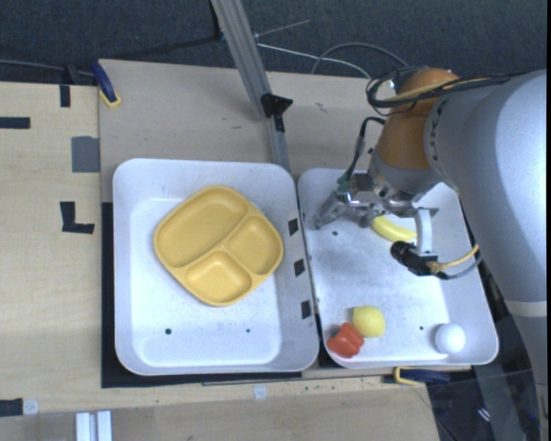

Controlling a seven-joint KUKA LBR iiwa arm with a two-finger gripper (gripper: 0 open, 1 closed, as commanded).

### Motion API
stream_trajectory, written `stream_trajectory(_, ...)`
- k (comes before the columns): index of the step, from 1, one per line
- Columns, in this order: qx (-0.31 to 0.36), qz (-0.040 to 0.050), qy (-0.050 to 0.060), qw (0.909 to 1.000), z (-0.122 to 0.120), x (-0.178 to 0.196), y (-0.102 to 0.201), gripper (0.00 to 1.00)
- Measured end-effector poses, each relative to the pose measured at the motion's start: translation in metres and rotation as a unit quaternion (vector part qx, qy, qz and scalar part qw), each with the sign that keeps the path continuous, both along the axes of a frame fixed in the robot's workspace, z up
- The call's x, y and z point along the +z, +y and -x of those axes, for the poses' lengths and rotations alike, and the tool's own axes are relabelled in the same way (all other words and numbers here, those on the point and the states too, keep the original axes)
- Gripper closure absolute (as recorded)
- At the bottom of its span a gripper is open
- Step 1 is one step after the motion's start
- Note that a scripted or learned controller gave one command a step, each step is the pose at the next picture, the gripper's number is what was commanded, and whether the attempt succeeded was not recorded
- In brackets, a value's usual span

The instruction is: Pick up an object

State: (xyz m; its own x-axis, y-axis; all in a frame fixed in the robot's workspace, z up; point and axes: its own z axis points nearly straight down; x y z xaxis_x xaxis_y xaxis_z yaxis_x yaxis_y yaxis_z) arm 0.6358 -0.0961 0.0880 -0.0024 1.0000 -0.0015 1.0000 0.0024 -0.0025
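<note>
Two white bins are sitting side by side. The left bin [133,274] is holding one yellow divided plate [219,243]. The right bin [349,269] is holding four small things: a yellow banana-like piece [392,229] partly covered by the gripper [349,205], a yellow lemon [369,321], a red-orange piece [346,340] and a white ball [451,338]. I cannot tell how the pincer is standing.
</note>
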Motion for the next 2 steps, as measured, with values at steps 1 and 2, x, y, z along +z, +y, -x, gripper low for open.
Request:
stream_trajectory(1,0.001,-0.0006,0.000,1.0000,0.000,0.010,0.001,1.00)
stream_trajectory(2,0.000,-0.0009,-0.003,1.0000,-0.002,0.054,0.006,1.00)
